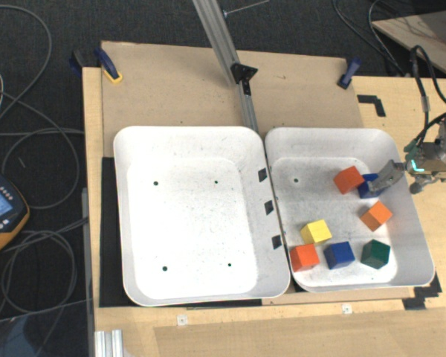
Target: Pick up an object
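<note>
My tabletop (171,88) looks like matt pale wood, the two white bins (134,155) like smooth, speckled plastic, the slanted pole (219,32) like dull metal, the floor (37,58) like dark carpet.

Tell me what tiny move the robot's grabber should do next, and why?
Probably a small dip toward the small blue block. The grey two-finger gripper sits at the right white plastic bin's right side, its tip right beside that block, with nothing visibly between its fingers. The orange-red cube touches the blue block's left, so a careful approach seems wise.
</note>
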Tool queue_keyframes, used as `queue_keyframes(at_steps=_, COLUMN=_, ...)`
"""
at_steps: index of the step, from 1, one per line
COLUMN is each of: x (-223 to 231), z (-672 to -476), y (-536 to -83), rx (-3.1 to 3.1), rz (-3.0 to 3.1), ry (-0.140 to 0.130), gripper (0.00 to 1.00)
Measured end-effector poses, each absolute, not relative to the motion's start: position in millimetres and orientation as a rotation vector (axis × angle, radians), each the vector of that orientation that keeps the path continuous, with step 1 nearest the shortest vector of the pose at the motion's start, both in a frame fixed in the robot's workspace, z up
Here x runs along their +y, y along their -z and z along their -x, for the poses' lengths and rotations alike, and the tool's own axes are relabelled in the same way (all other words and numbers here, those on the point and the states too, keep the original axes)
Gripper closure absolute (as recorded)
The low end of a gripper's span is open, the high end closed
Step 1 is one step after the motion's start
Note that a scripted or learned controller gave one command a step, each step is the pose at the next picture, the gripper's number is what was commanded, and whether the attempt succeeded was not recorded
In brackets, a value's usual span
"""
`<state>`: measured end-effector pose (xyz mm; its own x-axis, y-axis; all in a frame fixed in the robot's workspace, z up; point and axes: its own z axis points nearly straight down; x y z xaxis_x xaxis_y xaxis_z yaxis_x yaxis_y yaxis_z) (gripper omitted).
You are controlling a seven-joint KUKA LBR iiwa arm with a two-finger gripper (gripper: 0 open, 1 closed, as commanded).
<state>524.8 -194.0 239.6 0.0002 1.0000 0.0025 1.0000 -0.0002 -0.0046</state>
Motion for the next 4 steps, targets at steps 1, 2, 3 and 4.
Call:
queue_keyframes(at_steps=1, x=-193.9, z=-525.6, y=-241.7, rx=-2.222, rz=2.22, ry=0.001, gripper=0.0)
queue_keyframes(at_steps=2, x=-189.0, z=-527.3, y=-198.4, rx=-2.218, rz=2.217, ry=-0.003, gripper=0.0)
queue_keyframes(at_steps=3, x=-186.4, z=-536.7, y=-146.4, rx=-2.218, rz=2.216, ry=-0.004, gripper=0.0)
queue_keyframes(at_steps=4, x=-188.9, z=-540.9, y=-117.1, rx=-2.23, rz=2.232, ry=0.009, gripper=0.0)
